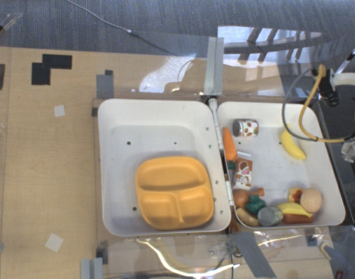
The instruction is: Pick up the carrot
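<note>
Start with the two bins: the left bin (116, 156) holds a yellow divided tray (174, 192), and the right bin (326, 167) holds your target. The carrot (229, 145) lies lengthwise against the right bin's left wall, just beside the divider, with a small carton (243, 174) close below it and a can (245, 128) near its top. You will want to come down over its middle, closing across its width, wary of the wall. I cannot tell the claw's state.
</note>
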Tool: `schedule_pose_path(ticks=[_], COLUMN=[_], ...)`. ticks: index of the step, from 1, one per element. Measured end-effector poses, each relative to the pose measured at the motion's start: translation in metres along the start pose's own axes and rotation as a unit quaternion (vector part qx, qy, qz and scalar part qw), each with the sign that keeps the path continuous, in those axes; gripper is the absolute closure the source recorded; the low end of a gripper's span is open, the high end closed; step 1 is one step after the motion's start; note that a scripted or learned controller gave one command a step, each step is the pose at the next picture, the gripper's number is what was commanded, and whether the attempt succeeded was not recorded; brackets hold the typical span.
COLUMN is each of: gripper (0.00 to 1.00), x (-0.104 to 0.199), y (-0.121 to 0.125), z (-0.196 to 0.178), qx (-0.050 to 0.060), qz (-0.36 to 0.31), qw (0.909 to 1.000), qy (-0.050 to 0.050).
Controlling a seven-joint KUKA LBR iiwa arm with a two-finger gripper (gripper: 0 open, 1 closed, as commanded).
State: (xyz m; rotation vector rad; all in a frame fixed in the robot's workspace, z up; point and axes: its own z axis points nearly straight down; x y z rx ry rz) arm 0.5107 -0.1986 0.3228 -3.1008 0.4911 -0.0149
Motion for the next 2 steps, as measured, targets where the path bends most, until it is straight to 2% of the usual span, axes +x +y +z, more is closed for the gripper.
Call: schedule_pose_path(ticks=[1, 2], gripper=[1.0, 1.0], x=[-0.004, 0.004], y=[0.003, 0.006], z=[0.15, 0.097], qx=[0.001, 0.0], qz=[-0.03, -0.057], qw=[0.9995, 0.9984], qy=[-0.006, 0.0])
